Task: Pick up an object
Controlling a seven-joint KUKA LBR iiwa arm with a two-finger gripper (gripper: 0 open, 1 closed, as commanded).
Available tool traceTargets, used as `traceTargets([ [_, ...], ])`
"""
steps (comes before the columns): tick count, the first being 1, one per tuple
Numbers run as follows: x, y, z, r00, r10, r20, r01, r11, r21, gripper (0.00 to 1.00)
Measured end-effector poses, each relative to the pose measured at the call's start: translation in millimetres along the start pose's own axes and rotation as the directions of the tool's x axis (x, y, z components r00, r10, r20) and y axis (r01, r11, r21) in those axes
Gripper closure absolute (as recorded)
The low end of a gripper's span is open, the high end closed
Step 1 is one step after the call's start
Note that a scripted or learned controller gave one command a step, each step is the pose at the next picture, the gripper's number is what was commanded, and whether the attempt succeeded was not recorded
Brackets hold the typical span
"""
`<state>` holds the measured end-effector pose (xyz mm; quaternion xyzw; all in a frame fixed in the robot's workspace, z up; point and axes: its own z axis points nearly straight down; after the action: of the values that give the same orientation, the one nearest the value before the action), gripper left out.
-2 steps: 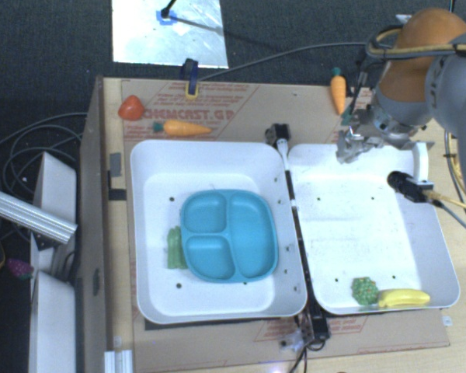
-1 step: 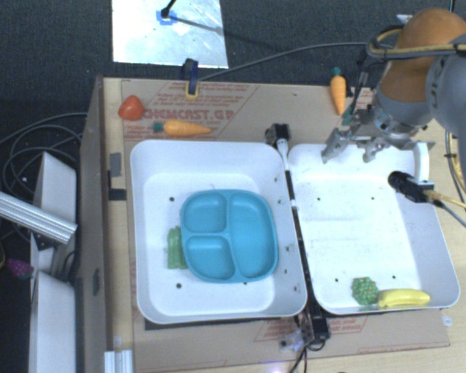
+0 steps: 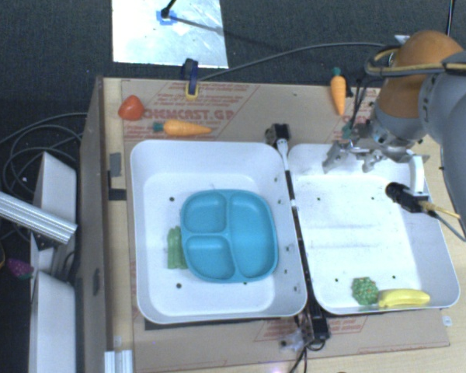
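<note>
While the gripper (image 3: 356, 155) hangs over the far edge of the right bin (image 3: 349, 231), its fingers look spread apart with nothing between them. Down at that bin's near edge, a green broccoli (image 3: 364, 290) sits touching a yellow banana (image 3: 404, 298), well apart from the gripper.

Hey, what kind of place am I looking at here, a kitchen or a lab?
Most likely a robotics lab, not a kitchen: two shallow white plastic bins on a cardboard-topped bench, a grey robot arm, and toy food like the yellow plastic banana.
</note>
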<state>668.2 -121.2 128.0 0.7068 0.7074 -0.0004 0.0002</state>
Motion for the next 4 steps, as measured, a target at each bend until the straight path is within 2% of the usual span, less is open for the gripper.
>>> traceTargets([
  [1, 20, 1, 44, 1.0, -0.004, -0.001, 0.004, 1.0, -0.001, 0.0],
  [2, 20, 2, 32, 1.0, -0.006, 0.0, 0.006, 1.0, -0.005, 1.0],
  [4, 20, 4, 9, 1.0, -0.009, 0.0, 0.009, 1.0, -0.012, 1.0],
])
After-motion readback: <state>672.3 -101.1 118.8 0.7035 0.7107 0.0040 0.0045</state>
